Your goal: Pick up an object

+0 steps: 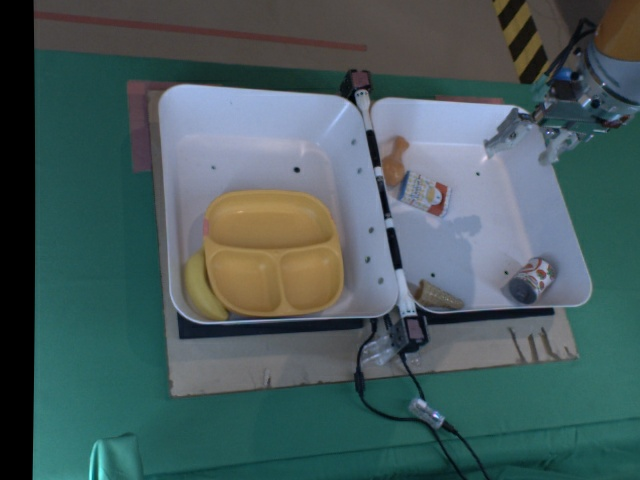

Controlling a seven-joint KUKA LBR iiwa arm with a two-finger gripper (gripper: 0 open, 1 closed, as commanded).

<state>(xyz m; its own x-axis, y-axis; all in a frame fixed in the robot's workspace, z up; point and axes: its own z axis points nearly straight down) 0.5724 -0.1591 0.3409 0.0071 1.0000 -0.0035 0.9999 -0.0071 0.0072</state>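
My gripper (pixel 527 144) hangs over the far right corner of the right bin (pixel 560 230), fingers spread open with nothing between them. Below it in that bin lie a small white carton with orange print (pixel 424 193), an orange bottle-shaped toy (pixel 396 158) near the divider, a printed can on its side (pixel 530 279) at the near right corner, and a brown cone (pixel 438 294) against the near wall. All of these lie apart from the gripper.
The left bin (pixel 175 168) holds a yellow divided tray (pixel 272 251) and a banana (pixel 200 286) at its near left. A black-and-white rail (pixel 382 203) runs between the bins. Cables (pixel 400 388) trail off the near edge.
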